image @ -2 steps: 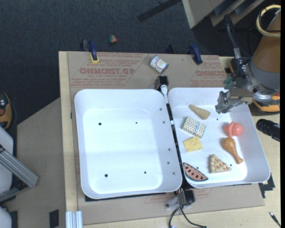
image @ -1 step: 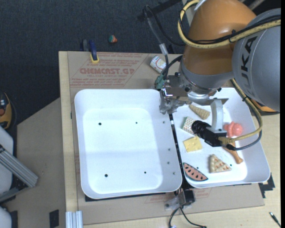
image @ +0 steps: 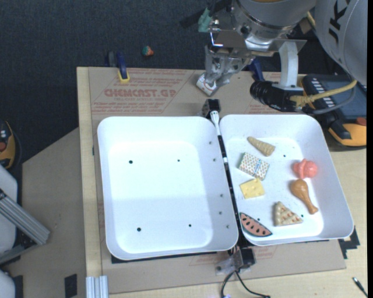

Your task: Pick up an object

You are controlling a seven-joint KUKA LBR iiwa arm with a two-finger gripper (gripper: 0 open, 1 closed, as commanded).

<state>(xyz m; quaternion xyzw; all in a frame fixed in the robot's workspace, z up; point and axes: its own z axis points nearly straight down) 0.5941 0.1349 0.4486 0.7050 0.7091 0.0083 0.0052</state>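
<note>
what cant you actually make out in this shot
- Claw: blurred and small, above the bins' far edge; open or shut cannot be told.
- Arm: cut off by the camera view's top edge.
- Watermelon slice: lies at the right bin's near rim; whether it rests on the rim is unclear.
- Small thing on the dark floor: too small to identify.

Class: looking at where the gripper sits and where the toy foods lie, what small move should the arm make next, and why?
Probably bring the gripper toward the right bin and over a piece such as the cone. It hangs beyond the bins' far edge, above the board, holding nothing visible, while all the pieces lie in that bin.
</note>
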